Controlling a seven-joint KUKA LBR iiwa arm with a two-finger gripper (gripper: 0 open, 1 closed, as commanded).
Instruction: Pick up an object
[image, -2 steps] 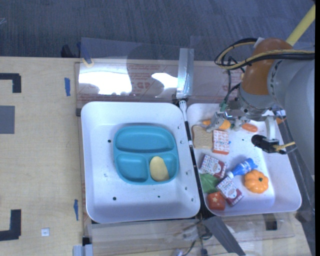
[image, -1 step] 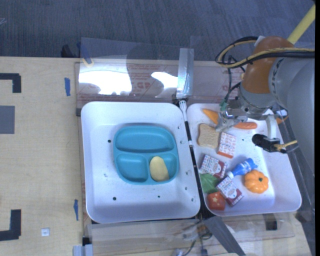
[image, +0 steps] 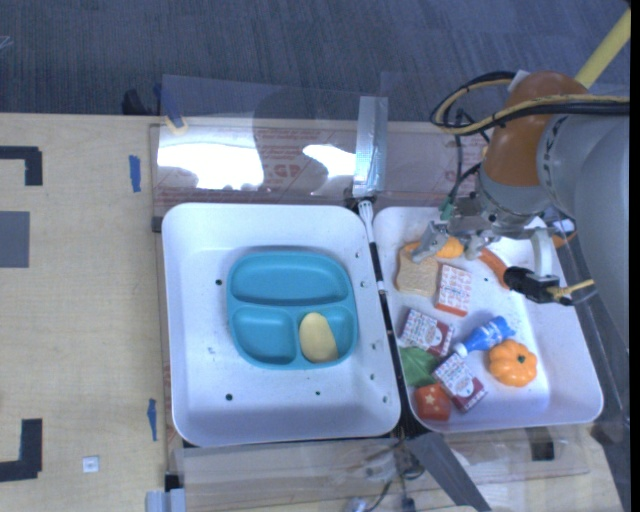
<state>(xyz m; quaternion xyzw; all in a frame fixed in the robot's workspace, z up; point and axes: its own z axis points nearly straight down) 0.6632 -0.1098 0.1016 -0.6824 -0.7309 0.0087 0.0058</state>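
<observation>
The gripper (image: 452, 236) sits low over the far end of the right bin (image: 578, 398), directly above a slice of bread (image: 415, 270) and an orange item (image: 450, 246) partly hidden beneath it. Whether the jaws are spread or pressed together cannot be told; nothing is visibly pinched between them.

Candidate objects lie crowded in that bin: 3 printed cartons (image: 453, 288), a blue bottle (image: 487, 334), a ribbed orange pumpkin (image: 512, 364), a red tomato (image: 432, 401) and a green piece (image: 418, 362). Most touch or overlap.

Risks, as judged:
- The bread is flat and matte, offering little edge; the jaws may close on air or slide off.
- Crowding could cause 2 items to be caught or neighbours shoved aside.
- The glossy rounded toys may squirt out under pressure.
- The bin wall is near and could foul the approach.

The left bin (image: 190, 300) holds a smooth blue divided tray (image: 280, 285) with a yellow egg-shaped piece (image: 318, 336) in 1 compartment.
</observation>
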